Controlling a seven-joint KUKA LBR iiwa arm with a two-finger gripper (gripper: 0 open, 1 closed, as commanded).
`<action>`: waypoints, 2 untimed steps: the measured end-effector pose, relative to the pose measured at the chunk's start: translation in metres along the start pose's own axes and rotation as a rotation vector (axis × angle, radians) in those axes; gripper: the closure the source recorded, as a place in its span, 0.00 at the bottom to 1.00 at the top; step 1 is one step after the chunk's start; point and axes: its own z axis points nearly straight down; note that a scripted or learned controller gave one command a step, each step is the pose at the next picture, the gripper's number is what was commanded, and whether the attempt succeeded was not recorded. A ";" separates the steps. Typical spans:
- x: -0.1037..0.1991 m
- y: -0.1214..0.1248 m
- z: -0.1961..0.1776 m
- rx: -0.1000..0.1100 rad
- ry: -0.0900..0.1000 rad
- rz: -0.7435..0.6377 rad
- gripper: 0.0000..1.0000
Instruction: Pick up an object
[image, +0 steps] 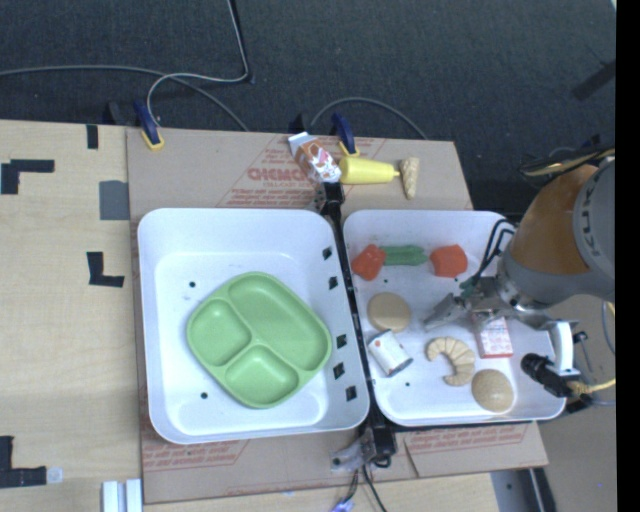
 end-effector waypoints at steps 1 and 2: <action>0.052 0.068 0.016 -0.008 -0.006 0.001 0.00; 0.069 0.118 0.018 0.045 -0.012 0.002 0.00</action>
